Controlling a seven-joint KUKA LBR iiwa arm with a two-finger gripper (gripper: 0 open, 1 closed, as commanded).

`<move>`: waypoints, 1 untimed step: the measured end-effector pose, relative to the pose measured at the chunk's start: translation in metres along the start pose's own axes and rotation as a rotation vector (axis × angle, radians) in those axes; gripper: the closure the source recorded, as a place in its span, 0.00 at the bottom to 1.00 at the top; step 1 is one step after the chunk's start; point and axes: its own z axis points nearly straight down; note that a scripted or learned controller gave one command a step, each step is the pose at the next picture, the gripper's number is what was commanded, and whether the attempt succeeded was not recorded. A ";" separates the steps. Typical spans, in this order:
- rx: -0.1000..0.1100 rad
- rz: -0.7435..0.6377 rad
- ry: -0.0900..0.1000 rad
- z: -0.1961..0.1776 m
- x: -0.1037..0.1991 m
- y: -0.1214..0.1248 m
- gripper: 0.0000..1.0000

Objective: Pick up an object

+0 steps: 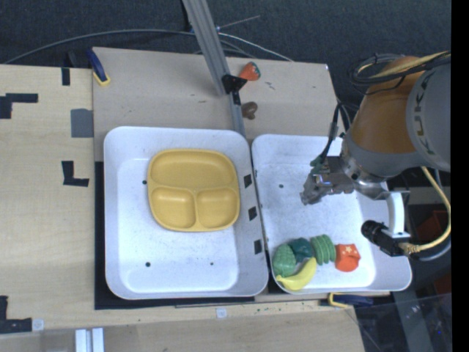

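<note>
Right now two white bins sit side by side on the tabletop. One yellow plate with three parts lies in the left bin. The right bin has four toys bunched along its near edge: one dark green toy, one yellow banana, one light green ridged toy and one orange toy. The first three touch; the orange one is just beside them. The jaws hang over the bare middle of the right bin, well apart from the toys; I cannot tell if they are released or clenched. Nothing is between them
</note>
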 end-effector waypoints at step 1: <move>0.002 -0.001 0.000 0.008 0.058 0.006 1.00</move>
